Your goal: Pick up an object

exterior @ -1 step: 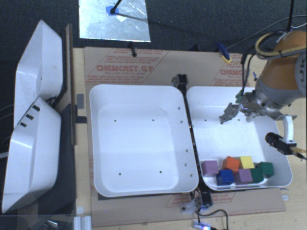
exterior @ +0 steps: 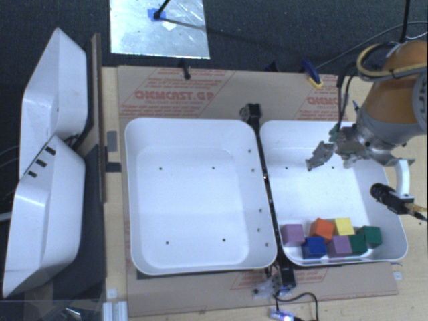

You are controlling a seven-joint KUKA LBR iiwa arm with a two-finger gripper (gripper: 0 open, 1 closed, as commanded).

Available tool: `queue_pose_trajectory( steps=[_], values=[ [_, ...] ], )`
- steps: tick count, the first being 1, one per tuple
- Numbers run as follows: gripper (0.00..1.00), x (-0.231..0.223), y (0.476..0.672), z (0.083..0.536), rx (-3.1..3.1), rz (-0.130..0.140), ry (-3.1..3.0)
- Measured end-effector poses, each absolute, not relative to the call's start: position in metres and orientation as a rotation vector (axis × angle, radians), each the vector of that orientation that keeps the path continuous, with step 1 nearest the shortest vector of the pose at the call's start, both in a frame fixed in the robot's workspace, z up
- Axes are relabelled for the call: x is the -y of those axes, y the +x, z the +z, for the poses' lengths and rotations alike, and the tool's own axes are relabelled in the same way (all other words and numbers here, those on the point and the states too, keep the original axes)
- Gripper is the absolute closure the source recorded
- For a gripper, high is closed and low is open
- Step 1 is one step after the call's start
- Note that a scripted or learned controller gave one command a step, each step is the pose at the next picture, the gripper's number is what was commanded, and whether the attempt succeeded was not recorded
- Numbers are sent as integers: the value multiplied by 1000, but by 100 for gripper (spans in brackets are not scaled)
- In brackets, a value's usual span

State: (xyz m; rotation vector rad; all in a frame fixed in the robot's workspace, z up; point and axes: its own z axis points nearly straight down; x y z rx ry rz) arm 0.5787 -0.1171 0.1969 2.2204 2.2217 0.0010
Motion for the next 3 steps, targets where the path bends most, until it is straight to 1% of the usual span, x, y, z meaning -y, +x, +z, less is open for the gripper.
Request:
queue_pose_trajectory(
  steps=[1,2,3],
  values=[
    [0,119,579,155,-2223,-2,2223],
    [0,123,587,103,-2223,-3,2223],
    [0,123,587,86,-2222,0,2221]
  ],
)
